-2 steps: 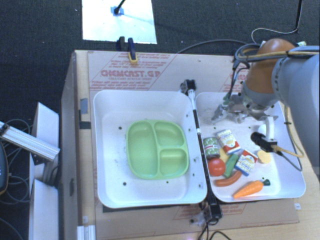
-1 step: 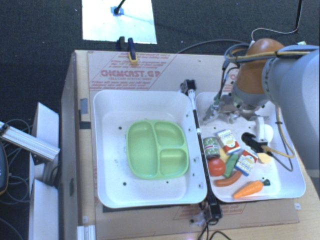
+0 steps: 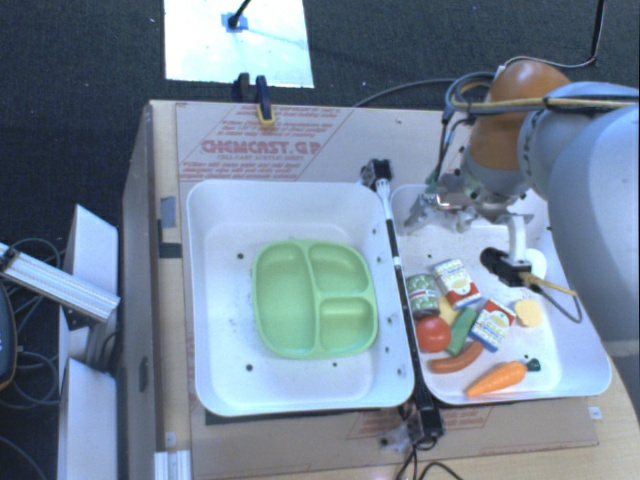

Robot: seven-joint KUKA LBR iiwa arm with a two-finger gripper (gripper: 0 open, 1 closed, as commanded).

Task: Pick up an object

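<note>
Several light, rigid toy foods lie lower right; grasp the carrot (image 3: 497, 377) across its middle. Claw (image 3: 440, 208) state cannot be told.

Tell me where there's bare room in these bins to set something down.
Left bin: bare floor rings the green divided plate, widest along its far and left sides. Right bin: toys crowd the near half around the carrot and tomato; the gripper hangs over its far end.
</note>
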